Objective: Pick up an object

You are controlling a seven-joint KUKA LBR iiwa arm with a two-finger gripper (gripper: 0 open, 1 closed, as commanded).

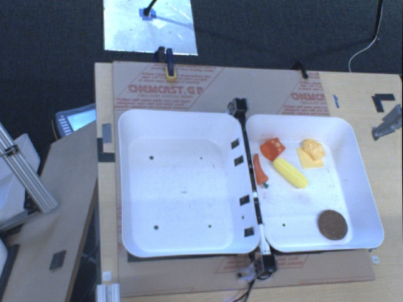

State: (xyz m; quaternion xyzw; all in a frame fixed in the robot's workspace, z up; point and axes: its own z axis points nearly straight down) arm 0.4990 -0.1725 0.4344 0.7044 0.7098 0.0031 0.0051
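Observation:
The right bin (pixel 362 168) holds several small toys. A red pepper piece (pixel 272 148) lies near its upper left, with a slim orange-red carrot (pixel 259 169) along the left wall below it. A yellow corn cob (pixel 289 172) lies slantwise in the middle. A yellow pastry on a pale yellow slice (pixel 312 151) sits toward the back. A round brown cookie (pixel 332 224) rests near the front right corner. A grey piece of my gripper (pixel 387 124) pokes in at the right edge, beyond the right bin's far right corner and well apart from every toy.
The left bin (pixel 126 168) adjoins the right one along a central divider with black clips (pixel 245 168). Both stand on a cardboard sheet (pixel 208 83) over the wooden bench. A shiny metal plate (pixel 149 16) lies behind, and a cable (pixel 368 39) hangs at the far right.

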